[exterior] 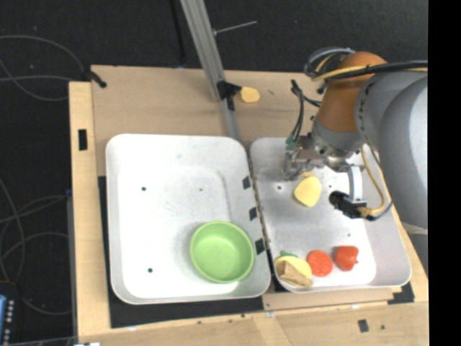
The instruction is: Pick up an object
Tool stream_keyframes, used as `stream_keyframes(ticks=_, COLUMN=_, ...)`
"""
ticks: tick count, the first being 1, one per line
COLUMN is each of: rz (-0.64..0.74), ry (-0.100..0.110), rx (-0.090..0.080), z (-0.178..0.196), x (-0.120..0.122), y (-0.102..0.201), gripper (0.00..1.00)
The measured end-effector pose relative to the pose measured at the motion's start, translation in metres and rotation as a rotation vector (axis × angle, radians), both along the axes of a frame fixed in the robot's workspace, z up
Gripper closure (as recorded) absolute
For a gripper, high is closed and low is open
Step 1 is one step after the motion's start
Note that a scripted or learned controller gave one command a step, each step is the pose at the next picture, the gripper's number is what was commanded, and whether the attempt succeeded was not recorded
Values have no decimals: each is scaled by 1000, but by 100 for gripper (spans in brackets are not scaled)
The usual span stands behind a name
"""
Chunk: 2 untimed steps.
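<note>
At the far left the tan counter point(166, 99) shows its bare edge, with dark floor and loose cables beyond it. On the counter sit two shallow white bins side by side. The left bin point(166, 186) holds a lime green bowl point(222, 251), upright, open side up, near the bin's front right corner and close to the wall it shares with its neighbour.

Behind the bins, a grey metal post point(205, 45) slants up from the counter near the gap between them, and a small yellow piece point(250, 94) lies on the bare counter just beside its base.

The right bin point(374, 265) carries the loose objects. Along its front edge, from left to right, lie a pale yellow wedge-shaped piece point(294, 269) with a bit of green peeking out behind it, a round red-orange tomato point(320, 263) just beside it, and a red pepper-like piece point(346, 257) close to the tomato. Further back, near the middle of the bin, is a yellow object point(308, 191).

The end effector point(302, 166) hangs directly above the back edge of that yellow object, under the orange band of the grey arm point(403, 143) that enters from the right. Whether its fingers are spread or closed I cannot tell, nor whether they touch the yellow object. A black fitting with cables point(349, 204) sticks out just right of the yellow object.
</note>
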State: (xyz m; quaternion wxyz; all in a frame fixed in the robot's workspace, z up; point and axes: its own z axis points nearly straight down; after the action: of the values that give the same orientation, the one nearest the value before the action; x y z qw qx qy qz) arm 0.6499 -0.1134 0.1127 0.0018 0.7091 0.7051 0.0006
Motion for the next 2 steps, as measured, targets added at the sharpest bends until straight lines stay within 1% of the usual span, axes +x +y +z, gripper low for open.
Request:
stream_keyframes(ticks=1, rz=5, ry=-4, rx=2, z=64, x=0, y=2, gripper=100)
stream_keyframes(ticks=2, rz=8, ry=-5, rx=1, z=128, x=8, y=-1, gripper=100)
